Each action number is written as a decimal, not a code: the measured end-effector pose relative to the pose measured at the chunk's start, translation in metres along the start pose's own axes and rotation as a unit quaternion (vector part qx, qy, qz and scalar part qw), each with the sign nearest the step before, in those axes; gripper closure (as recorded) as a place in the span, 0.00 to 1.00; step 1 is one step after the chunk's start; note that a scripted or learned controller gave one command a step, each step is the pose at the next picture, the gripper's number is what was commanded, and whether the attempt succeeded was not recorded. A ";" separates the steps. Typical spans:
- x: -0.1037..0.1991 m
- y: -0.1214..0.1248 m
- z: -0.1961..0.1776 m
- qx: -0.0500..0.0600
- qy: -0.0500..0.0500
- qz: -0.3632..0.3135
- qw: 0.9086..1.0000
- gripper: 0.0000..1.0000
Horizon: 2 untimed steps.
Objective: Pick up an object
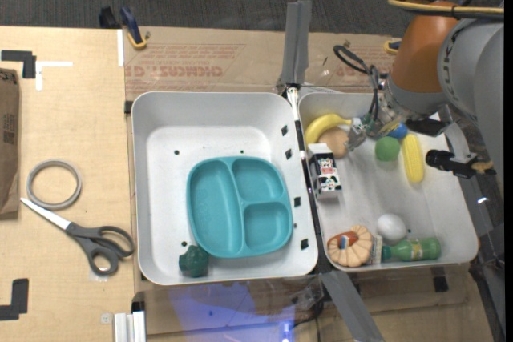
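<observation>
where the arm [449,52] reaches over the right bin [449,208], the pincer [370,126] hangs just above the banana [324,126]; whether it is apart or together cannot be told. right of the banana lie a green ball [388,149] and a yellow piece [412,158].

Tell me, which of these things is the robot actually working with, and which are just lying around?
Part of the job, in the right bin:
gripper, banana, green ball, yellow piece, white egg, green bottle, small carton

Just lying about:
scissors, tape roll, teal plate in the left bin
</observation>
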<state>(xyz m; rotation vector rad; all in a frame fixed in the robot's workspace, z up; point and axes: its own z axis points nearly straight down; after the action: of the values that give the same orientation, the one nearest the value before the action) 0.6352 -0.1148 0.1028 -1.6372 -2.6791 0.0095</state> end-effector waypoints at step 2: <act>-0.039 0.001 -0.222 -0.004 -0.001 0.034 0.999 1.00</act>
<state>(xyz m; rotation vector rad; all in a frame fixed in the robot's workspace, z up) 0.6545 -0.1482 0.3253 -1.7310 -2.6257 0.0015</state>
